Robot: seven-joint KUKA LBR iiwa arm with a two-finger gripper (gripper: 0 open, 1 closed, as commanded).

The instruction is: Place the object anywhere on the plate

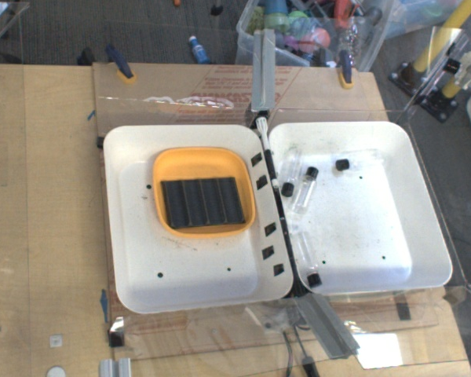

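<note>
The left white bin (133, 277) holds an orange plate (205, 161) with rounded corners, set towards the bin's far half. A black ribbed block (202, 203) lies flat on the plate, covering most of its floor and reaching its near rim, so the task's thing rests inside the plate and nothing sits on top of it. Between the two bins runs a dark divider (269, 210) carrying a row of small black tabs. The right white bin (381, 246) holds a clear tube-like piece with a black cap (303, 188) close to the divider. A small black cube (342, 164) lies a little farther in, and another small black piece (313, 280) sits near the bin's front left corner. A grey bar (260, 73) stands at the far end of the divider, over a cardboard sheet (180, 93) held by blue clamps (122, 67) on the wooden bench (39, 210). Beyond the bench is a clear tote of coloured toys (322, 14). Whether the pincer is apart or together cannot be told, nor whether it touches anything.
</note>
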